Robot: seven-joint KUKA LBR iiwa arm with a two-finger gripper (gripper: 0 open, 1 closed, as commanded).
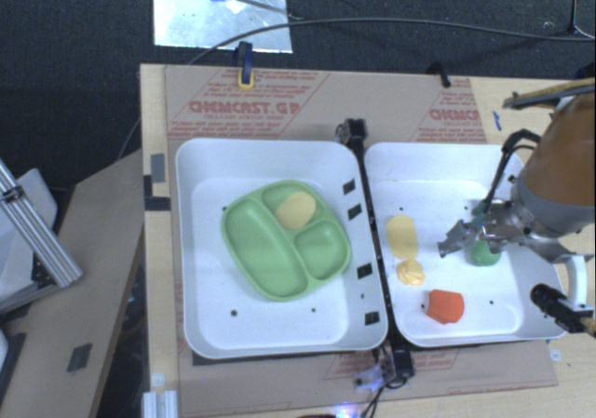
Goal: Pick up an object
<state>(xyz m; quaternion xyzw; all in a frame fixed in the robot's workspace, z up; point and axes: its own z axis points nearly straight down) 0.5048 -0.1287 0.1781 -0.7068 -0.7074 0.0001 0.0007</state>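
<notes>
In the right bin (438,174) lie a pale yellow long object (402,235), a small yellow lump (411,271) below it, an orange-red object (445,305) near the front, and a green round object (484,253). My gripper (468,237) is low in the right bin, its dark fingers right beside and partly over the green object. The grey wrist and orange band rise from it to the right. The green object's upper left side is hidden by the gripper.
The left bin (214,174) holds a green divided plate (279,244) with a yellow item (296,210) in its top compartment. A black divider clamp strip (368,221) runs between the bins. Cardboard lies under both bins.
</notes>
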